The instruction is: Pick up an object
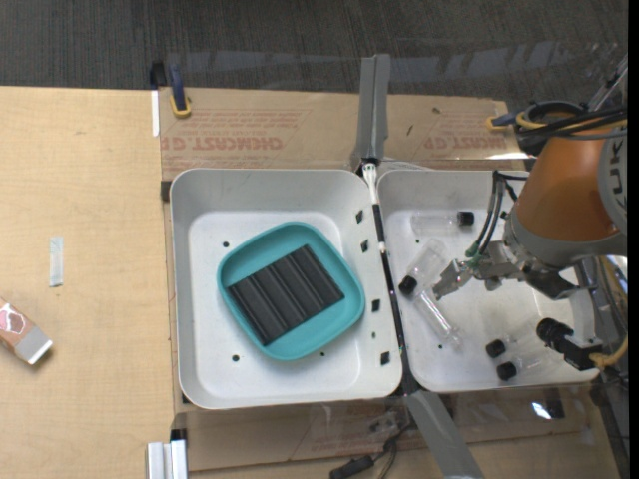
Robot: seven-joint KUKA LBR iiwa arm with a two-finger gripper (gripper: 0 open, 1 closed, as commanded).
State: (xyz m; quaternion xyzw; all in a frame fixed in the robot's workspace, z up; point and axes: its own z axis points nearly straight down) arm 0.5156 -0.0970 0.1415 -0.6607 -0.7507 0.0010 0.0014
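In the left bin lies a teal dish with a black ridged insert. The right bin holds several clear plastic pieces with black caps: one near the back, one by the left wall, and two at the front. A clear tube lies slanted in the middle. My gripper hangs low over the middle of the right bin, just above and right of the clear tube, below the orange band.
A divider post stands between the bins at the back. Cardboard lines the bench behind them. On the wooden top to the left lie a small grey strip and a red-and-white item. Cables hang at the right.
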